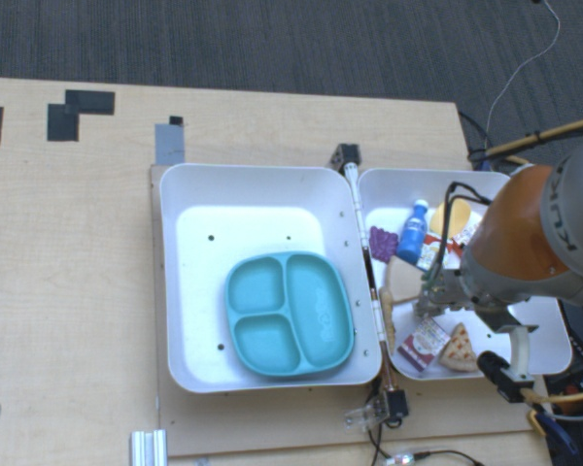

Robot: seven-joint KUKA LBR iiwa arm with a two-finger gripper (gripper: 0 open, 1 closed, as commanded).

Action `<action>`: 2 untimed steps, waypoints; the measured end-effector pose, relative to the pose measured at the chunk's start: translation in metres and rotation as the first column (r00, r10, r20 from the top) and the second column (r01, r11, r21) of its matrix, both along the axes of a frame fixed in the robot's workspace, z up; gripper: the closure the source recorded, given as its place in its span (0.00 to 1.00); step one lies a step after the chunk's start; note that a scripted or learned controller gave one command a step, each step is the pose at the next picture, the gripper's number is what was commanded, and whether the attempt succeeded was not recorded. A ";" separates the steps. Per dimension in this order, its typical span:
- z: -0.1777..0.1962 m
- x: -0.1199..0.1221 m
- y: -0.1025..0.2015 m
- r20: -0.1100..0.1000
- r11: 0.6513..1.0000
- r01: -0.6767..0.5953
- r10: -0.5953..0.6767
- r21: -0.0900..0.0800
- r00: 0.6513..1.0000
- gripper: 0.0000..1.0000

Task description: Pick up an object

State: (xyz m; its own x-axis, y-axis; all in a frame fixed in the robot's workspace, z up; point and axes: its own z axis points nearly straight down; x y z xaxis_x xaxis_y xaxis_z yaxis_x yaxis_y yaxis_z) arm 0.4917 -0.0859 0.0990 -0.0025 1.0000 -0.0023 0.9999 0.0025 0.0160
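Observation:
My gripper (430,302) hangs low in the right bin (554,357), below the grey arm with the orange band (510,226). Just beneath it lies a small white and red packet (423,343), with a pizza slice toy (459,349) beside it on the right. Further back in the same bin a blue bottle (414,231) leans next to a purple piece (383,243). A yellow object (445,219) is partly hidden behind the arm. I see nothing lifted off the bin floor.
The left bin (189,260) holds a teal divided plate (290,312). A metal divider rail (364,250) runs between the bins. Cables and a clamp (384,408) sit at the front edge, and dark tape marks lie on the bench at far left.

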 end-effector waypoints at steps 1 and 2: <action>0.000 0.000 0.000 0.000 1.000 0.000 0.000 0.000 1.000 0.00; 0.010 0.001 0.001 0.003 1.000 -0.002 0.002 0.001 1.000 1.00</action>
